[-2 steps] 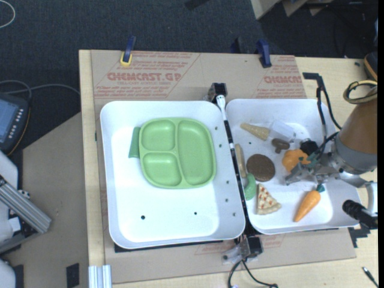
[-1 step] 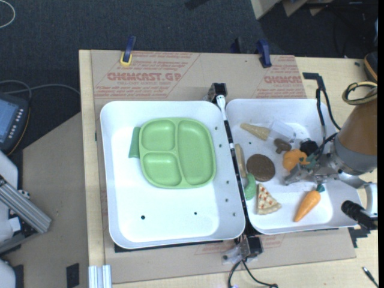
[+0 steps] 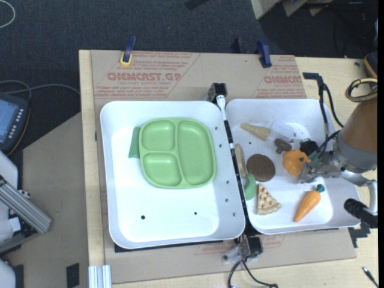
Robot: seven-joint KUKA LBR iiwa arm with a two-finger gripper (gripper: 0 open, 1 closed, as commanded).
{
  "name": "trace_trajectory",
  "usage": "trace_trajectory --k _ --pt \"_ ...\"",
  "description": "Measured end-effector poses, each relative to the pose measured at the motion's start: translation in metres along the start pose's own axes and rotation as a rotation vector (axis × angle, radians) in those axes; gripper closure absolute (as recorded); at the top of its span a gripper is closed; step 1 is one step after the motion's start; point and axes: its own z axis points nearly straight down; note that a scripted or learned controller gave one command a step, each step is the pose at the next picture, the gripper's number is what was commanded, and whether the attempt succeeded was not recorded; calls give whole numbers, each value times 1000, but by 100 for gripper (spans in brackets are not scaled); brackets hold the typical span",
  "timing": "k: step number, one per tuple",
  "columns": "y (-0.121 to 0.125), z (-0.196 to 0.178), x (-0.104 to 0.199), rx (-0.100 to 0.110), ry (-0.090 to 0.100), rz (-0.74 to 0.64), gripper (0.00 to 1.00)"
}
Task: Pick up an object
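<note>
Overhead slanted view of a surface (image 3: 180,71) covered with printed cardboard and bearing two shallow white bins side by side. The left bin (image 3: 120,209), at centre frame, carries a green three-compartment tray (image 3: 177,152) in its upper half; a darker green edge projects from under the tray's left side and cannot be identified. The right bin (image 3: 264,108) holds the loose objects: a pale cone (image 3: 256,131) at upper left; a small brown piece (image 3: 282,143) just right of it; a brown disc (image 3: 261,167) at centre; a pizza slice (image 3: 267,200) below the disc; a carrot (image 3: 308,204) tilted at lower right; and an orange fruit (image 3: 294,161) at centre right. A narrow tan stick and a green piece lie along the bin's left wall, partly hidden by the rim. A translucent wrapper near the upper wall is hard to make out.

The arm enters from the right edge of the frame, where its body is cut off. The gripper (image 3: 309,170) sits low in the right bin, just right of the orange fruit and above the carrot's leafy end. Dark cabling and the wrist housing cover it, so whether it is open or closed cannot be told, nor whether it touches the fruit.

Blue and yellow clamps (image 3: 127,53) pin the cardboard's upper edge.
</note>
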Motion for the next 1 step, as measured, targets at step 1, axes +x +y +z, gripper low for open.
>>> trace_trajectory --k 1 --pt "4 -54 10 -7 -3 -3 100"
